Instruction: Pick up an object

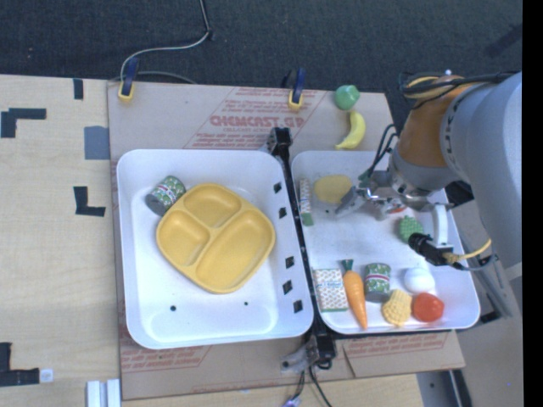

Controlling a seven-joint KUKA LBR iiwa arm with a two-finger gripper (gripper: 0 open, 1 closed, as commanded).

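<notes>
Your end effector (349,200) is hanging over the right bin (465,312), right of frame centre, just beside a yellow round object (331,187) at the bin's upper left; you cannot tell whether it is gripping anything or how far it is parted.

I am seeing two bins (136,227) looking like smooth white plastic, a yellow tray (216,236) showing a matt plastic surface, and brown cardboard (246,117) lying under them, dull and printed red.
</notes>
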